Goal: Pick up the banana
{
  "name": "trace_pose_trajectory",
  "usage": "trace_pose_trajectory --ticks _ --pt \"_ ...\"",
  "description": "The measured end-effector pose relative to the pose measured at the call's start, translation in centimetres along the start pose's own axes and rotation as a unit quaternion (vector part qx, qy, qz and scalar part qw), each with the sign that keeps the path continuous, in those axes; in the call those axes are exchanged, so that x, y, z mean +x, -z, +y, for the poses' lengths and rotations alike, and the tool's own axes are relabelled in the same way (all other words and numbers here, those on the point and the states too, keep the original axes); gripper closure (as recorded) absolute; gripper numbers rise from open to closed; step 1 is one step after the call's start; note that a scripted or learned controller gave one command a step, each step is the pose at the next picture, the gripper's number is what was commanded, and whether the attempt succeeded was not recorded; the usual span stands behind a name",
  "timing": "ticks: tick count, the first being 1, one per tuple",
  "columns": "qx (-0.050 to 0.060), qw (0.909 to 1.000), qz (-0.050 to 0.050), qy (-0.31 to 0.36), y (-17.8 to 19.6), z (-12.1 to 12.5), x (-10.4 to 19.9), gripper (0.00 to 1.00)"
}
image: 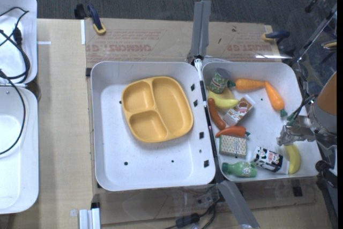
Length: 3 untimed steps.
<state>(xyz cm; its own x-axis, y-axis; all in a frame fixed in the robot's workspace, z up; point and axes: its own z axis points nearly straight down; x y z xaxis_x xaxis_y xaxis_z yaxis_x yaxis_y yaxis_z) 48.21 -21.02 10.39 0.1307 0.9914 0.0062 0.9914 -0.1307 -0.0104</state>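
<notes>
A yellow banana (pixel 293 159) lies at the near right corner of the right bin (pixel 289 73), beside a black-and-white cow-print carton (pixel 268 159). A second yellow banana-like piece (pixel 224 100) lies near the bin's left wall. My gripper (pixel 290 135) reaches in from the right edge and hangs just above the far end of the right banana. I see nothing held in it.
The right bin also holds two orange carrots (pixel 249 83) (pixel 274 96), a green can (pixel 218 82), a red sausage (pixel 216 113), a small juice box (pixel 238 111), a patterned box (pixel 233 145) and a green bottle (pixel 239 169). A yellow divided plate (pixel 157 109) sits in the left bin (pixel 107 158).
</notes>
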Motion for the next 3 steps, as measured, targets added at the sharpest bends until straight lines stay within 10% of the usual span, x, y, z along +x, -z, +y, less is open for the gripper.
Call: trace_pose_trajectory --ticks 1,2,3 --pt "-0.005 0.9945 -0.004 0.104 -1.2 1.9 0.1 1.00" --pt "-0.002 0.9938 0.005 0.111 -1.4 1.9 1.2 0.00" --pt "-0.003 0.9965 -0.003 0.083 -1.5 5.3 2.7 0.00"
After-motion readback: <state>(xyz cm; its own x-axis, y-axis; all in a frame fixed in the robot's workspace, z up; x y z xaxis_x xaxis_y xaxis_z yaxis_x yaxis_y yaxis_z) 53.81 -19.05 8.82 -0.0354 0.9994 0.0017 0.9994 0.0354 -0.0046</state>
